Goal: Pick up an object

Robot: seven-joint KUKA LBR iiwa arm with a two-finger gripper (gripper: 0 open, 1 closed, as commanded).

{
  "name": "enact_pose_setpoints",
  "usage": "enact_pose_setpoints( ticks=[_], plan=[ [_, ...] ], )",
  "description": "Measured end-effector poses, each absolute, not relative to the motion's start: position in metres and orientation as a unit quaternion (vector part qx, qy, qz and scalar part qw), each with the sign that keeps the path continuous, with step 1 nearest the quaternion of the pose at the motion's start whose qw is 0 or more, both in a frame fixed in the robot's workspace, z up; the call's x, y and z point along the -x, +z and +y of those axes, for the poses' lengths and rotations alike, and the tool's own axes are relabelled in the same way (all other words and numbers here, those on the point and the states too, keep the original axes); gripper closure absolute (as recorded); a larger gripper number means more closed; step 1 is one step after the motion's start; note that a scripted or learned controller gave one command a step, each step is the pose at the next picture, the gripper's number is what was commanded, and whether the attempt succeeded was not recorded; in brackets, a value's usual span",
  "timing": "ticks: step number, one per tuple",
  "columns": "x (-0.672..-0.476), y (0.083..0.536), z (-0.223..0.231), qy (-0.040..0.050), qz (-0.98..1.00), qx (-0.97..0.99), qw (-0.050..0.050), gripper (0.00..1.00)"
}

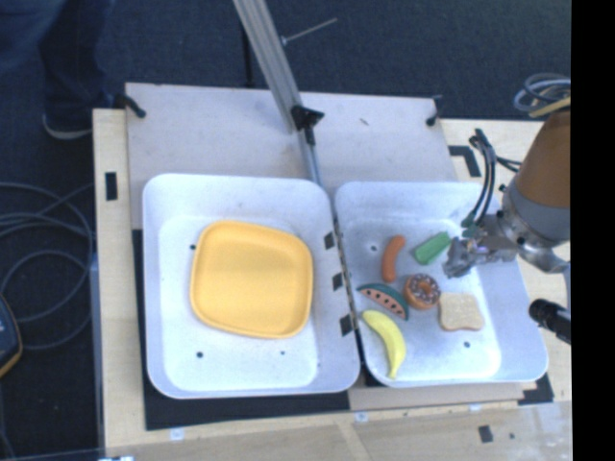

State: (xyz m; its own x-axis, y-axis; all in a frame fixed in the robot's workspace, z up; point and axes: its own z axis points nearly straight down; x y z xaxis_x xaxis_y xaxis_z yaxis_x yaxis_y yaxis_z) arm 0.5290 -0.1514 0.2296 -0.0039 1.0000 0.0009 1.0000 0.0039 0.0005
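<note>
The right bin [500, 353] holds several toy foods: a green piece [431, 248], a sausage [392, 256], a doughnut [421, 291], a watermelon slice [383, 301], a banana [386, 340] and a slice of bread [460, 312]. My gripper [459, 257] hangs over the right part of this bin, just right of the green piece and above the bread. Nothing shows between its fingers, and their spacing is too small and dark to read.
A yellow plate [252, 279] lies in the left bin [163, 353]. A slanted metal pole [274, 60] rises from the back of the bench between the bins. Cables [485, 176] trail from the arm at the right.
</note>
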Motion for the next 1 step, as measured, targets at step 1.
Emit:
enact_pose_setpoints(
  ticks=[1],
  plan=[
    [-0.5399,0.2313,-0.1072,-0.0006,-0.709,0.706,0.0,1.0]
  ],
)
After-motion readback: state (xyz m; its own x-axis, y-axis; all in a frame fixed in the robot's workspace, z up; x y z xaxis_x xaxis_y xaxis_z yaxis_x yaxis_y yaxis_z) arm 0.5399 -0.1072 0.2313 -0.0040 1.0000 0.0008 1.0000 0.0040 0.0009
